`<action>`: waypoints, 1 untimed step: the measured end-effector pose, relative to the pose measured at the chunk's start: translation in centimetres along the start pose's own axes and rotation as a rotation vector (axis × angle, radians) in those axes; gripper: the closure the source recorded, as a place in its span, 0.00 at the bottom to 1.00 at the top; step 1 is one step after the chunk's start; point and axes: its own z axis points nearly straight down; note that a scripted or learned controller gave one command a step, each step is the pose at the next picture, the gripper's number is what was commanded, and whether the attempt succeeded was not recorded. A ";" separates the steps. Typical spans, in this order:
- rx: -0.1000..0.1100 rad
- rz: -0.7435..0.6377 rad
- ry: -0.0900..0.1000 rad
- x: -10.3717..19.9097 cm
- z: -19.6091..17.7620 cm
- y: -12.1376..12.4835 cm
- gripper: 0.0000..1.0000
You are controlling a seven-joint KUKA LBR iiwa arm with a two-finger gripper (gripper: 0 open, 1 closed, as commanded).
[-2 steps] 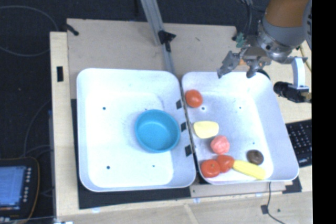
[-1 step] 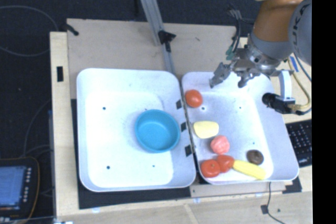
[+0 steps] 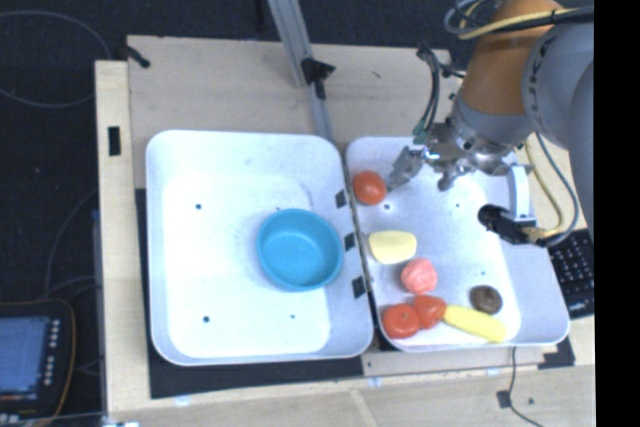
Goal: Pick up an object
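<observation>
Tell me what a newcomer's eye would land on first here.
First, the round blue plastic bowl alone in the left white bin. Next, the cluster of toy foods in the right white bin, with an orange-red ball near its far left corner, close to the grey arm's two-finger gripper.

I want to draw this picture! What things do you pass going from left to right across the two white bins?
Blue bowl → orange-red ball → pale yellow block → pink ball → brown ball.

You see a metal pole point(image 3: 285, 15) slanting over the table point(image 3: 220, 85), a keyboard point(image 3: 575, 270) at right, a screen point(image 3: 28, 355) lower left.
</observation>
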 end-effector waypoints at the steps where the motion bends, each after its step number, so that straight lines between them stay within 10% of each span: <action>1: -0.002 0.003 0.000 -0.1 4.3 0.0 0.00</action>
